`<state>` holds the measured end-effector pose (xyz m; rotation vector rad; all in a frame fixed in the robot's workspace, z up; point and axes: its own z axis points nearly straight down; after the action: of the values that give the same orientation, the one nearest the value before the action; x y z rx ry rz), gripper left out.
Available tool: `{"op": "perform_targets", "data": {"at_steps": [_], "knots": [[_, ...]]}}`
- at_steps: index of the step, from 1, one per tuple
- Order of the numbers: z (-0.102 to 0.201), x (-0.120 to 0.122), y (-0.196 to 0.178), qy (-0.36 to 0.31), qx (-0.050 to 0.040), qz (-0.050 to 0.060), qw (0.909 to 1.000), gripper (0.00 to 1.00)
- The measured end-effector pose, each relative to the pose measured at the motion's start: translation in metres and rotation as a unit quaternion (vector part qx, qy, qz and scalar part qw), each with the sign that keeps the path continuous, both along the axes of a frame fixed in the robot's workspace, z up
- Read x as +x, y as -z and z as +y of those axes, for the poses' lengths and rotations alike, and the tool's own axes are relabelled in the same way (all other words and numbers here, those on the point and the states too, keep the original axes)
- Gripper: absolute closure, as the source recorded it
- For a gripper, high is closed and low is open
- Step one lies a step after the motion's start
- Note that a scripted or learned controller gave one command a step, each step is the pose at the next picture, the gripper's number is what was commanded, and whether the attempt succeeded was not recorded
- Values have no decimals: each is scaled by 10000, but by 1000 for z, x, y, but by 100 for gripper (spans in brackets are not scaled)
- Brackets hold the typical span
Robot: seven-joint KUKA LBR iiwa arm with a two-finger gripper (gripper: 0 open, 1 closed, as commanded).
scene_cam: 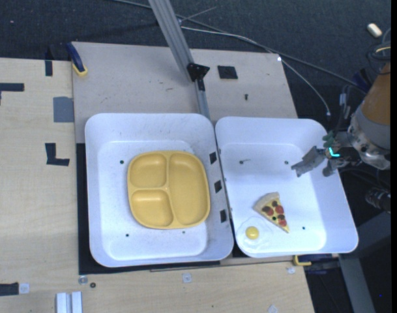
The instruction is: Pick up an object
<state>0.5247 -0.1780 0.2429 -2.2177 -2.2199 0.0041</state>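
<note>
Two bins side by side on bench point(152, 77). Left bin point(103, 194): divided tray point(168, 190) lies in its middle. Right bin point(315, 227): pizza slice toy point(273, 210) toward near side, w/ small round piece point(251, 233) just left of & nearer than it, apart. Gripper point(313, 162) over right bin's right part, behind pizza slice toy, arm entering from right.

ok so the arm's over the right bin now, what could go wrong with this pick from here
Two risks, as I judge it. The pizza slice toy lies flat on the right bin floor, so the hand could slide over it and close on nothing. The small yellow round piece sits close beside the slice near the bin's front wall, so a descent there could knock one or strike the wall.
</note>
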Motion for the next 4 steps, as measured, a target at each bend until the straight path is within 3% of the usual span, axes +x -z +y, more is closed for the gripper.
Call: {"op": "perform_targets", "data": {"at_steps": [1,2,4], "knots": [[0,1,-1,-2,-4,-15,10000,0],[-1,10,51,0,-3,4,10000,0],[-7,6,144,8,-8,-6,10000,0]]}}
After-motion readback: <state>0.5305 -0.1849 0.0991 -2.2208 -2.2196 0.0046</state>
